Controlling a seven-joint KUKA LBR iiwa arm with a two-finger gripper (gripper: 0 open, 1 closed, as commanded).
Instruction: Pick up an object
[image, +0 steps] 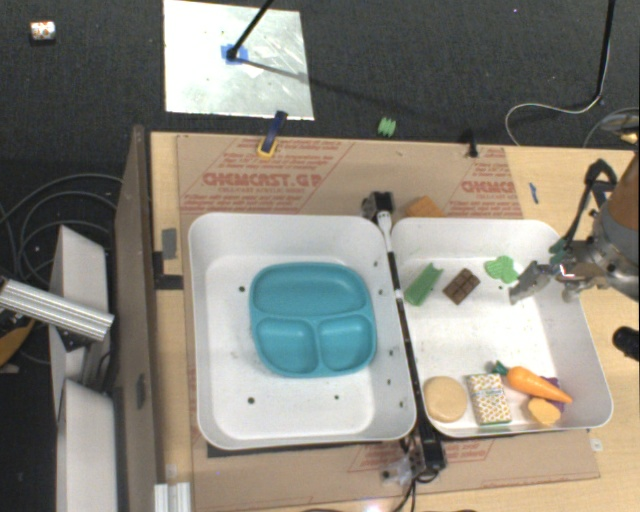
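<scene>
So the gripper (535, 280) is hanging over the upper right part of the right bin (572, 330), coming in from the right edge of the frame. One grey finger (527, 283) sticks out toward the left, but honestly I cannot tell how far the pincer is open, and nothing visible sits between its fingers.

Stuff in that bin: a green leafy piece (500, 267) just left of the gripper tip, near the top wall. A brown chocolate-looking block (461, 286) sits left of that, and a green bar (423, 283) lies tilted close to the divider between the bins. Down in the lower right corner there's a cluster: a round tan cookie (446, 398), a small patterned box (489, 398) right beside it, an orange carrot (537, 382) with a green top, and a yellow-orange piece (544, 410) just below the carrot (could be fruit, too small to tell).

The left bin (225, 330) holds a teal divided plate (311, 317), pretty much centred. An orange thing (424, 207) sits on the bench just above the right bin.
</scene>
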